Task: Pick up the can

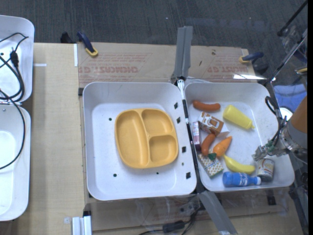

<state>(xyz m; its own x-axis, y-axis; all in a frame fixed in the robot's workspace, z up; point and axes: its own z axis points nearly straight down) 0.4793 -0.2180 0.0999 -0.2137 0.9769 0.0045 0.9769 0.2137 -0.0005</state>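
While the can (266, 169) lies low in the right bin's (254, 89) near right corner, the tool (264, 152) hangs just above and left of it, close but not visibly around it. Whether its prongs stand apart or together I cannot tell; the metal parts blur against the bin wall. Nothing is seen clamped.

Judged step: approach, grasp not yet made. Next move likely calls for lining up over the can's body and descending without nudging its neighbours. Tight spot: corner wall on one side, clutter on the other.

Relative to the can, near to far:
- Blue bottle (242, 180) lying on its side, just left, nearly touching.
- Banana (239, 166) just left and a little beyond.
- Small patterned packet (211, 165) farther left.
- Carrot (222, 146) and an orange sausage-shaped piece (208, 142) beyond that.
- Brown-and-white carton (211, 123), print too small to read.
- Slim pink tube (196, 132) along the bin's left wall.
- Yellow bottle (237, 117) and a hot dog sausage (206, 105) at the far side.

Left bin (93, 146), well apart: yellow divided plate (146, 137).

Far end of worktop (54, 131): cardboard sheet (127, 62) with large red lettering, reversed, not reliably legible. Can label unreadable.
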